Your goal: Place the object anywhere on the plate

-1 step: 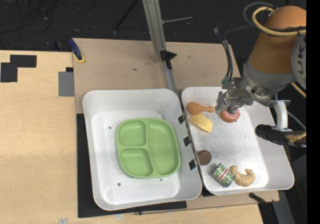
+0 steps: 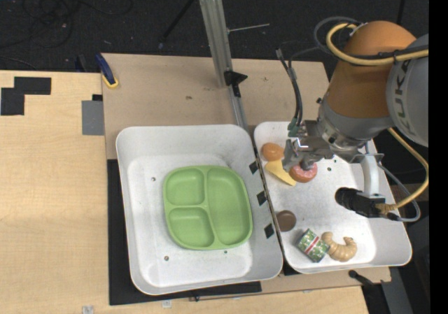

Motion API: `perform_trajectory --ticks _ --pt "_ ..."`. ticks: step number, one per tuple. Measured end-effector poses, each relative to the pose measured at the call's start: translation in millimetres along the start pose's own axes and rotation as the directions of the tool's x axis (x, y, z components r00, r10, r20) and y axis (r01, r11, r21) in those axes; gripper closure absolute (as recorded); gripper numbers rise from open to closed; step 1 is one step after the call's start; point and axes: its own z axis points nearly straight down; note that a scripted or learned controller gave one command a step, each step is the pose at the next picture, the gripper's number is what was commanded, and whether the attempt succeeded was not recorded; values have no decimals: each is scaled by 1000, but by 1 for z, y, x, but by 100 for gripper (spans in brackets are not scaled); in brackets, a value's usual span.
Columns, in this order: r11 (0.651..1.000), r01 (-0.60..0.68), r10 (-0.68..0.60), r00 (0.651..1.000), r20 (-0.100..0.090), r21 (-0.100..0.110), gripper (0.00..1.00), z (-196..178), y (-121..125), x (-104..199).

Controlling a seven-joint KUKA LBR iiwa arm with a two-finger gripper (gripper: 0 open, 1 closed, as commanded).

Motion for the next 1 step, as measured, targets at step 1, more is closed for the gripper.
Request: perform_trajectory --ticks 1 --pt "1000 2 -2 1000 -1 0 100 12 -13 61"
